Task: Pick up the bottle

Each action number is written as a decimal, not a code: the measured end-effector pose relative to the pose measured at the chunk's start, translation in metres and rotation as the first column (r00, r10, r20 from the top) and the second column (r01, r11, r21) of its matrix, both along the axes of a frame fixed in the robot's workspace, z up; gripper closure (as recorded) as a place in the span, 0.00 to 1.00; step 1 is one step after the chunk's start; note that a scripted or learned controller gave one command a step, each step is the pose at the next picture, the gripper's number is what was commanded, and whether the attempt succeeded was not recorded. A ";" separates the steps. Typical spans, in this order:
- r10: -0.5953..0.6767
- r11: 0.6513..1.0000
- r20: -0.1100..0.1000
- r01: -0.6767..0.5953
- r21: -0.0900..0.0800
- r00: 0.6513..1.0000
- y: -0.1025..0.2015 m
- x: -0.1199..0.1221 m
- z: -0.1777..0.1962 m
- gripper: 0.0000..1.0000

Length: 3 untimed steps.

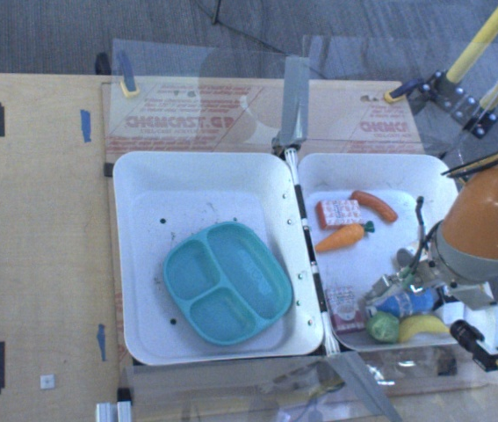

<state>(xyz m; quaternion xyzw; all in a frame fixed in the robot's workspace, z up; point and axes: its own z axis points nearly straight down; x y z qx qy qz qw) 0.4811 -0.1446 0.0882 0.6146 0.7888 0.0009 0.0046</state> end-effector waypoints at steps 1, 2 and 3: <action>-0.004 1.000 0.008 0.004 -0.004 1.000 -0.002 0.002 0.011 1.00; -0.004 1.000 0.008 0.004 -0.004 1.000 -0.002 0.002 0.011 0.00; -0.006 1.000 0.011 0.006 -0.005 1.000 -0.003 0.002 0.021 1.00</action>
